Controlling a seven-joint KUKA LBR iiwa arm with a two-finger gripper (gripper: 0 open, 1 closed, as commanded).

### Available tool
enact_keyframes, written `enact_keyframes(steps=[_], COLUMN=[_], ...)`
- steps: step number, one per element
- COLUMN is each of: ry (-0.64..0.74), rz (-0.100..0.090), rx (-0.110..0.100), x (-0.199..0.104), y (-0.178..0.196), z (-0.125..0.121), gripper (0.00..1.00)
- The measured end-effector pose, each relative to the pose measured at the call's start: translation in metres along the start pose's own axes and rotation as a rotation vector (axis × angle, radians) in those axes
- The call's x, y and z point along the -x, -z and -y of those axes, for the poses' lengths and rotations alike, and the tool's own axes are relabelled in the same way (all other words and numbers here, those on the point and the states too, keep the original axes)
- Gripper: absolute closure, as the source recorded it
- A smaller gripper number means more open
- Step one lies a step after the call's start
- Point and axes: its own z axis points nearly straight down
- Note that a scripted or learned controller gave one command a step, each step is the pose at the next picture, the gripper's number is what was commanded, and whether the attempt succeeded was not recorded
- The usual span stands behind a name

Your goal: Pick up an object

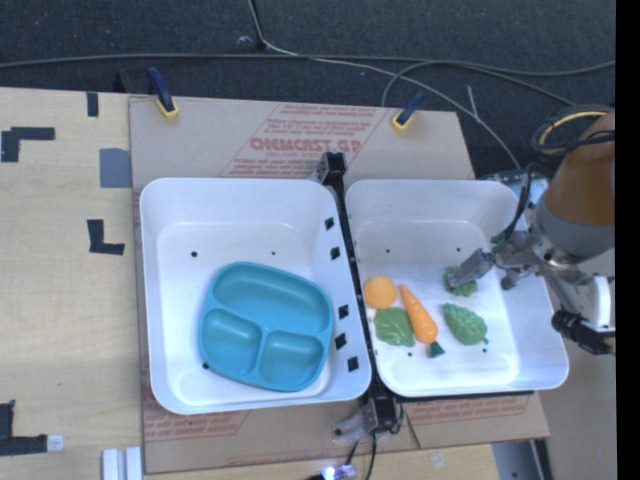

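Scanning the right bin [530, 373] from its near rim, I see a leafy green toy [465, 324] beside the carrot [419, 314], light, rigid, best pinched across its middle, while beyond it the gripper [466, 276] pinches another green piece [461, 287].

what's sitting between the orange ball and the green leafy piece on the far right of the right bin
The camera view shows the toy carrot lying between the orange ball and the green leafy piece.
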Motion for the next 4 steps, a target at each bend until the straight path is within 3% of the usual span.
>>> enact_keyframes(steps=[1,2,4], ry=[0.000,0.001,0.001], rz=[0.000,0.000,0.002], rx=[0.000,0.003,0.009], x=[-0.004,-0.005,-0.013], y=[-0.045,-0.033,0.065], z=[0.004,0.003,0.009], gripper=[0.00,1.00,1.00])
